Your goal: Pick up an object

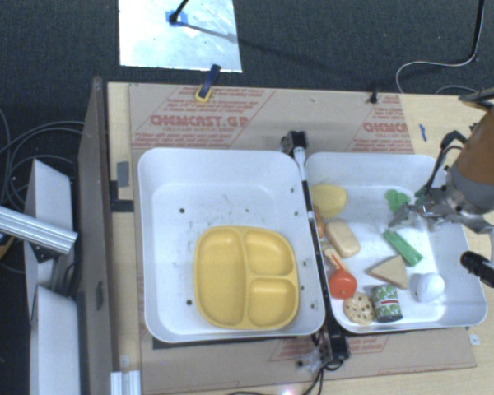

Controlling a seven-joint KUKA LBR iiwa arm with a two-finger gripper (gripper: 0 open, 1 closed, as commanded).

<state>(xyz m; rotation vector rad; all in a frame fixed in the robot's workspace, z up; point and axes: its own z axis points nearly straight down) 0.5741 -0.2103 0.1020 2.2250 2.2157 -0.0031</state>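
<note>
The right bin (453, 315) holds several toy foods: a yellow lemon-like piece (329, 197), a tan bread roll (342, 239), a red-orange tomato (342, 284), a spotted cookie (358, 308), a small green can (387, 303), a tan wedge (389, 271), a white egg (429, 287), a long green piece (403, 247) and a smaller green piece (398, 197). My gripper (403, 214) reaches in from the right, low over the bin's upper right area. It sits just below the small green piece and above the long green one.
The left bin (173, 188) carries a yellow three-compartment plate (247, 276). A black divider bar (310, 220) runs between the bins. The arm's grey and orange body (482, 167) covers the right bin's far right edge. Cables lie on the floor to the left.
</note>
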